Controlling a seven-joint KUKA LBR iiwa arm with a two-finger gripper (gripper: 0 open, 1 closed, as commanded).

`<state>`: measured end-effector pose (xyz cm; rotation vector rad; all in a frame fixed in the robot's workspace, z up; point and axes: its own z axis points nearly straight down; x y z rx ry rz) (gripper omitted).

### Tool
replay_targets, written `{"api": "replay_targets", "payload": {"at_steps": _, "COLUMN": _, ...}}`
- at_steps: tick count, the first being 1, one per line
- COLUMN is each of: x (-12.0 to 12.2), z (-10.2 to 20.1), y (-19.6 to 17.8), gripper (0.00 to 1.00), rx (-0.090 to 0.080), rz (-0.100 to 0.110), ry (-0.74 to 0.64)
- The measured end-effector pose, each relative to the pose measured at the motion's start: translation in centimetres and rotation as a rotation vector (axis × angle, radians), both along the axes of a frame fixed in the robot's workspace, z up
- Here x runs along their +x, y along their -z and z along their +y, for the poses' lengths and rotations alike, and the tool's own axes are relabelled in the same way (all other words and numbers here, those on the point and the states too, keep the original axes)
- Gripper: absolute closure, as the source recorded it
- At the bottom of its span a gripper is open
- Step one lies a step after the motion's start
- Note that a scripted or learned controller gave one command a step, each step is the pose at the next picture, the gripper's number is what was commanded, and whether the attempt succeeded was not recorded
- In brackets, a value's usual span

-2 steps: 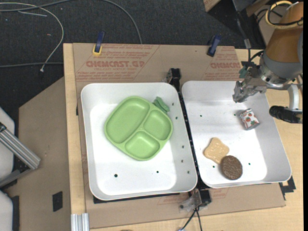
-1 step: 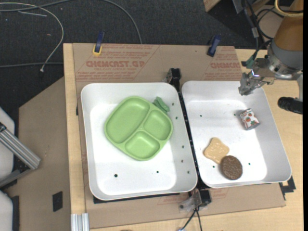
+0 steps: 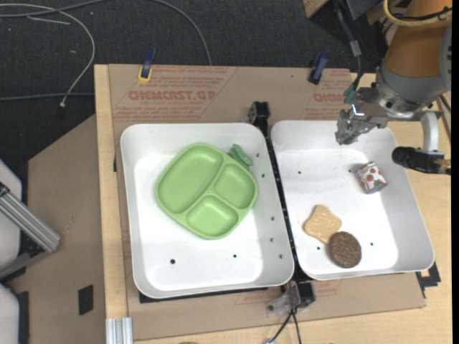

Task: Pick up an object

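Hovering at the right bin's [image 3: 409, 224] far edge, the end effector [image 3: 350, 133] grips nothing; its opening cannot be told. Nearby small packet [image 3: 370, 177]: probably light, crinkly; grasp across its sides.

Red print reading "CHEMCAST GP" runs along the brown protective paper sheet [image 3: 176, 92], left of the gripper [image 3: 351, 133]; a fainter copy beside it is illegible.
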<state>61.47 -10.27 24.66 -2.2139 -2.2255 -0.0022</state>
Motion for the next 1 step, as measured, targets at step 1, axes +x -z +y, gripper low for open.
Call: {"api": "replay_targets", "payload": {"at_steps": 1, "x": -0.47, "z": 4.54, "y": 0.83, "gripper": 1.0, "rx": 0.0, "rz": 0.002, "ry": 0.0}}
